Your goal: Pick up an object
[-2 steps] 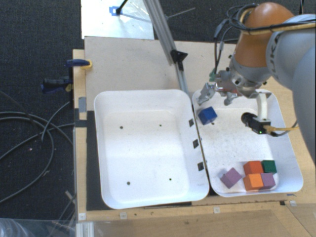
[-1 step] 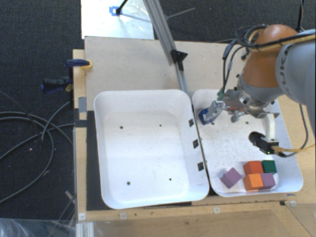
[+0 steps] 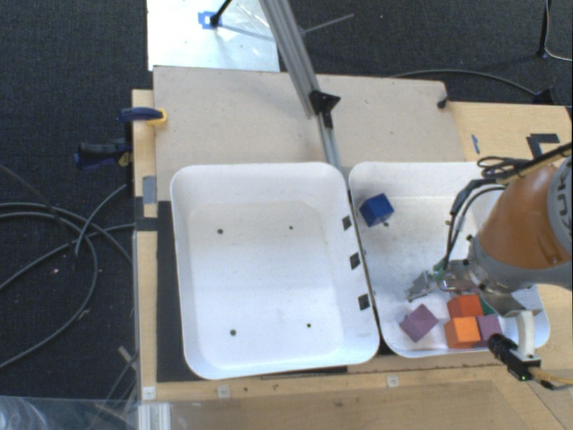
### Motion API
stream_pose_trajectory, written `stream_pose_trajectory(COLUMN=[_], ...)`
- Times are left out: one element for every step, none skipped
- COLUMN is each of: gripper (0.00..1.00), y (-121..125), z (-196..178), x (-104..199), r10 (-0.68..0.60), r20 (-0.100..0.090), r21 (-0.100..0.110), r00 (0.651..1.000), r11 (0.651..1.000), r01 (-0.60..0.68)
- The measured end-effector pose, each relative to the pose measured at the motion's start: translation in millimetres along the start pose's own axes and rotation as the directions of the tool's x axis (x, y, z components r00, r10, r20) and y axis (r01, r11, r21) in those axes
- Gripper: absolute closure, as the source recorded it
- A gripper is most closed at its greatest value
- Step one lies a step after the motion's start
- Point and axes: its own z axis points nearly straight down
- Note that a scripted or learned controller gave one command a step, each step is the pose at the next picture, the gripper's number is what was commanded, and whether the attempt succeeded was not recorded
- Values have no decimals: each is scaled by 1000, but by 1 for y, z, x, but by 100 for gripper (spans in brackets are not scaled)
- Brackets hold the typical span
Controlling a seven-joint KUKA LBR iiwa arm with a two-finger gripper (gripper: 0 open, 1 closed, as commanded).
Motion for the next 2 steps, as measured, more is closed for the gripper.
stream_pose_trajectory(gripper=[0,0], y=[83,156], z=[3,5], x=[51,20], r10=[-13,-10], r20=[-6,-3], r21=[5,21], r00=[1000,1000], r11=[1000,1000], r01=[13,10])
